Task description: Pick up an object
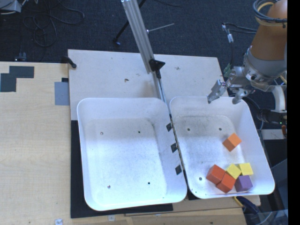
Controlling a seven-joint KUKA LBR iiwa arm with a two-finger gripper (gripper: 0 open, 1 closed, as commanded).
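Several small blocks lie in the right bin (pixel 194 125). An orange block (pixel 231 142) sits alone near the bin's right wall. At the near right corner a red block (pixel 216 174), an orange-red block (pixel 226 183), two yellow blocks (pixel 234 171) (pixel 246 168) and a purple block (pixel 243 183) crowd together. My gripper (pixel 225 93) hangs above the far right rim of this bin, well away from the blocks. Its two grey fingers are spread apart with nothing between them.
The left bin (pixel 122 149) lies beside the right one, with a row of black clips (pixel 173 146) along the shared wall. A slanted aluminium bar (pixel 140 36) rises behind the bins. Cables lie on the dark floor at the back.
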